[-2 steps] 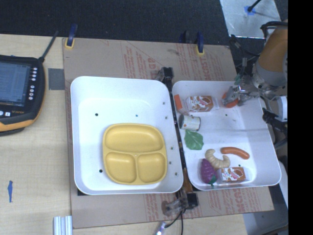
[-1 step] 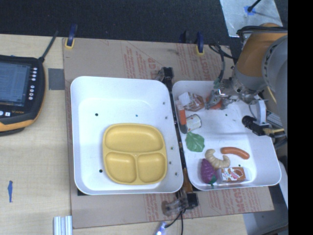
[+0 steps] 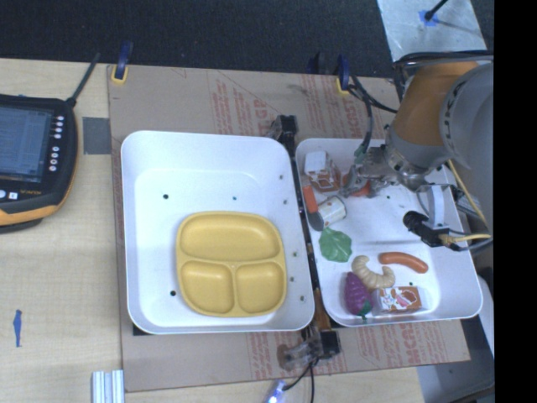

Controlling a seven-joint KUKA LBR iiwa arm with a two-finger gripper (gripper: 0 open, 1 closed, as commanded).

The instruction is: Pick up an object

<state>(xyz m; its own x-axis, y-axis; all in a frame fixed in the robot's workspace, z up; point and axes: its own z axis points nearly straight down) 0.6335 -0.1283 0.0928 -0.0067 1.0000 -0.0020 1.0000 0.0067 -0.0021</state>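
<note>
Camera view, looking down at a slant on a bench with two shallow white bins side by side.

The left bin holds one thing: a yellow divided tray with three compartments, lying flat toward the bin's 5 o'clock corner.

The right bin holds a scatter of small toy foods. At its 11 o'clock corner sits a small printed packet. Just below it, along the left wall, a thin orange stick and a small white cup lie on their sides. Toward 8 o'clock is a green leaf. Along the 6 o'clock edge, a purple grape bunch touches a pale curved piece, with a flat printed box just beside them. An orange sausage lies alone toward 4 o'clock.

The grey arm with its orange band reaches in from 3 o'clock. Its gripper hangs low over the bin's 12 o'clock end, near the packet; whether it is released or clenched cannot be told, and nothing is visibly held.

No single object is named by the task. The sausage looks the easiest candidate: likely light, stiff plastic, smooth and perhaps slippery, best pinched across its middle. The leaf seems thin and floppy, hard to lift from the floor.

At far left, a tablet in an orange case rests on the bench.
</note>
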